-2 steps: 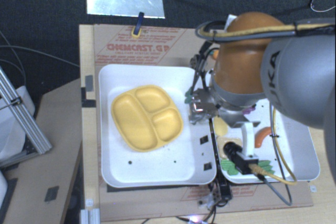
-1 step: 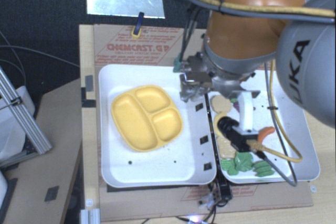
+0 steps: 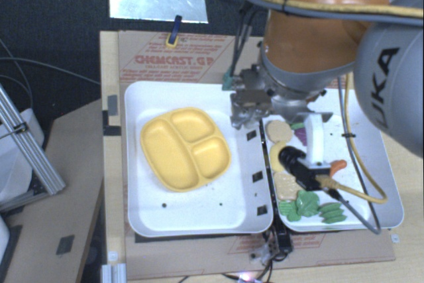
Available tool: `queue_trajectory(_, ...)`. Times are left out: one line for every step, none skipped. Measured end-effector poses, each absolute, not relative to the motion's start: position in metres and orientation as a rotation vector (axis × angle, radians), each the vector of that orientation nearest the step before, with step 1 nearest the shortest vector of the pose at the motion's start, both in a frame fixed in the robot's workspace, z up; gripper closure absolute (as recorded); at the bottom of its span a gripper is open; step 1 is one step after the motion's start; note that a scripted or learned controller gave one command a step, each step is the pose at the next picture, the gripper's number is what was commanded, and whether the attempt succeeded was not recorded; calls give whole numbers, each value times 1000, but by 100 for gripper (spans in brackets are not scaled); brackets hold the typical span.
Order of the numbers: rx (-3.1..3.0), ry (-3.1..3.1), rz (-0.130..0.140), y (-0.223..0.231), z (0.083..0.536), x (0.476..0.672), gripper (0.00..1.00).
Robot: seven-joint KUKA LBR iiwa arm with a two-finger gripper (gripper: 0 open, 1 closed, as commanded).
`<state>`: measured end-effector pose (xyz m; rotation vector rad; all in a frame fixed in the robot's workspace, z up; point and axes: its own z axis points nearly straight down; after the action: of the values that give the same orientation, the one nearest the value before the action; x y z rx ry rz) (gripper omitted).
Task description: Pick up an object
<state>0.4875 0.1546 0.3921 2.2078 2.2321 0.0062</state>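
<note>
Tan disc [image 3: 279, 131] is the nearest candidate. It lies in the right bin [image 3: 391, 209], just right of the yellow divided plate [image 3: 185, 149], beyond the shared rim. More bits crowd close by it, farther from the plate: green pods [image 3: 311, 205] and an orange piece [image 3: 338, 166]. The gripper [image 3: 246, 114] hangs between plate and disc, over that rim. Wide or narrow? I cannot tell from here. My call is that it should shift away from the plate, centre over the disc alone, then come straight down. Clipping the rim or catching a neighbouring piece looks like the easy way to miss.
</note>
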Motion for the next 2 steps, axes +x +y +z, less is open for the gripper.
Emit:
queue_trajectory(2201,2238,8,155,403,488,100)
queue_trajectory(2192,2244,10,155,413,489,100)
